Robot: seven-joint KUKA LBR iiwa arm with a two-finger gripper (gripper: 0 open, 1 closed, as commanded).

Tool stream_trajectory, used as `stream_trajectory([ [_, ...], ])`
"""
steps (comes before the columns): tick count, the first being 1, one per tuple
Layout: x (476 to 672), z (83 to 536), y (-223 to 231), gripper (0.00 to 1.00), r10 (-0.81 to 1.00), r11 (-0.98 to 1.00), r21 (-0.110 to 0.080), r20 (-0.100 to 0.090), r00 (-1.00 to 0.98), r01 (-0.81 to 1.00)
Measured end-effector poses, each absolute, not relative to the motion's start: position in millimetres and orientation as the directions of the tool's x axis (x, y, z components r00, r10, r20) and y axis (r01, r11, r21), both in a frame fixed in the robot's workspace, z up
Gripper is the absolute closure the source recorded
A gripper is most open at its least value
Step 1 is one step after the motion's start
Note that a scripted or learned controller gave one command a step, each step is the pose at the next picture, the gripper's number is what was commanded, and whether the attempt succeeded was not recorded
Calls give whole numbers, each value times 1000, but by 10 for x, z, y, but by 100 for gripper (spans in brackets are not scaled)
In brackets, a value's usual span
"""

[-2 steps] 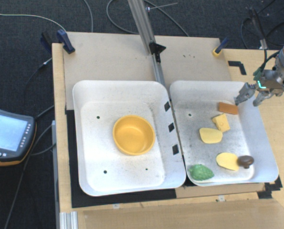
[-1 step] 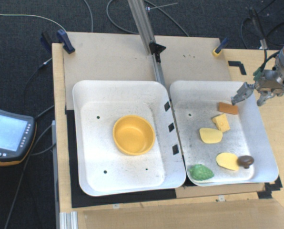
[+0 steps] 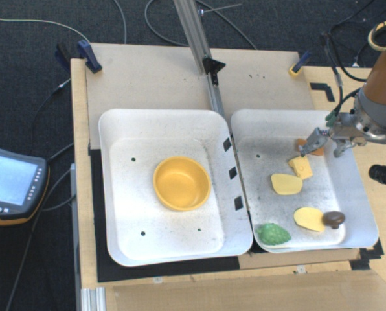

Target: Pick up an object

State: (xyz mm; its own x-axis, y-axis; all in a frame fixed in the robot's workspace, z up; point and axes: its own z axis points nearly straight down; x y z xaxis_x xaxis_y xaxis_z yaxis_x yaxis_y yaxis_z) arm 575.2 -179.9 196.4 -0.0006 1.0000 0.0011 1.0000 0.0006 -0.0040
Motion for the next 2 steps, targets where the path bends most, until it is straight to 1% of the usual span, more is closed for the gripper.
stream_trajectory([
  [1,5771,1383,-1713,0,1000,1,-4,1,-1,1000],
  [2,5762,934,-1708,0,1000,0,-3,1,0,1000],
])
